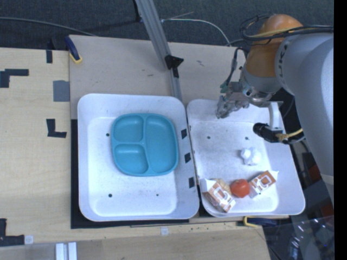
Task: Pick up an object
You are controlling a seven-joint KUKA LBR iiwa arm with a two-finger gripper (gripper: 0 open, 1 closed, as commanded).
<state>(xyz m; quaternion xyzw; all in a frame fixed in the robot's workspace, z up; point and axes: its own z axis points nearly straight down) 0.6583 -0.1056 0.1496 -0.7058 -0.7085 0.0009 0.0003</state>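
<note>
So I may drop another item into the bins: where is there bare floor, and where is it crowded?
Right bin: bare middle, between the tool at the far edge and the white lump. Its near edge is crowded: two snack packs flank a red ball. Left bin: a bare strip in front of the blue plate.

End effector [225, 108] fingers blurred, perhaps closed; arm [309, 91] cropped right.

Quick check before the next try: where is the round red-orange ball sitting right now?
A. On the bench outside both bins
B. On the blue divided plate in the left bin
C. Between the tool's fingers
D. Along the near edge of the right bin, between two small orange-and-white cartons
D: the round red-orange ball lies at the right white bin's near edge, flanked by two small orange-and-white cartons.
</note>
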